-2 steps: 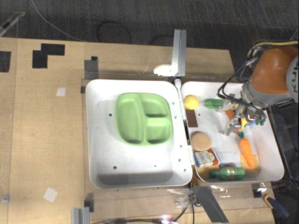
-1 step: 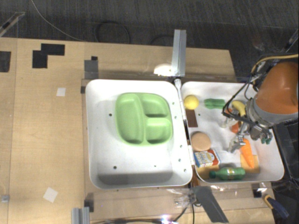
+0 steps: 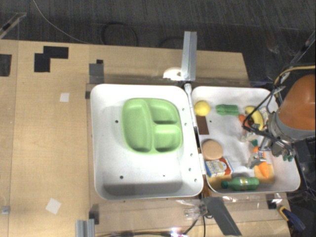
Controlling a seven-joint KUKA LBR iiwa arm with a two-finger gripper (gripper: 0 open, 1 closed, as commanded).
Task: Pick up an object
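Observation:
The right bin point(image 3: 232, 94) holds several small items. A yellow lemon point(image 3: 201, 107) and a green piece point(image 3: 227, 110) lie at its far side. A brown bar point(image 3: 202, 126) rests along the left wall, with a round tan bun point(image 3: 213, 149) and a blue and white carton point(image 3: 217, 168) nearer. A green bottle point(image 3: 240, 183) lies by the near wall, and an orange item point(image 3: 264, 170) sits at the right. My gripper point(image 3: 257, 152) hangs low over the bin's right side, just above the orange item. A yellow piece point(image 3: 253, 115) is partly hidden by cables.
The left bin point(image 3: 106, 132) carries a green divided tray point(image 3: 150, 125). A metal post point(image 3: 189, 56) stands behind the wall between the bins. The arm's orange band point(image 3: 300, 105) and its cables cover the right bin's far right corner.

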